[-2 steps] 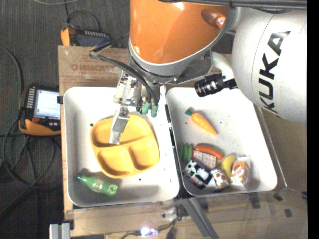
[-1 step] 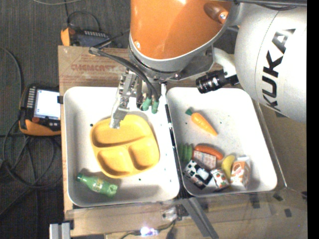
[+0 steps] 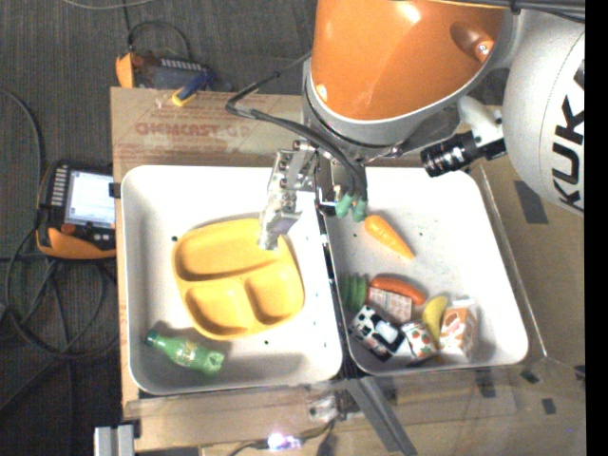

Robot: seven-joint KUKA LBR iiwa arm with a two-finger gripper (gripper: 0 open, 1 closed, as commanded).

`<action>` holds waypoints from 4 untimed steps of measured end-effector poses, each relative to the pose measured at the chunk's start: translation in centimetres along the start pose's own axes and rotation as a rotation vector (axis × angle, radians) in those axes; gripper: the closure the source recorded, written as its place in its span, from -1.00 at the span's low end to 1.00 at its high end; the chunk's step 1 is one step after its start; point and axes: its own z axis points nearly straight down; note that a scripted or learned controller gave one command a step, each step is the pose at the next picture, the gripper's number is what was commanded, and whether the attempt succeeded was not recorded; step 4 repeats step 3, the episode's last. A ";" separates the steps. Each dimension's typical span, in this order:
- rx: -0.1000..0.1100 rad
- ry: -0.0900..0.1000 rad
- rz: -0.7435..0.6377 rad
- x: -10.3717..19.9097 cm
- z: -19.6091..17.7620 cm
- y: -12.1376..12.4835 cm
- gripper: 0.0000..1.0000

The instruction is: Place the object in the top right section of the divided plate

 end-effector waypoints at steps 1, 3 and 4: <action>0.000 0.003 0.355 0.7 0.1 5.4 1.00; 0.003 0.002 0.812 0.7 0.1 5.3 -1.00; 0.003 0.002 0.812 0.7 0.1 5.3 -1.00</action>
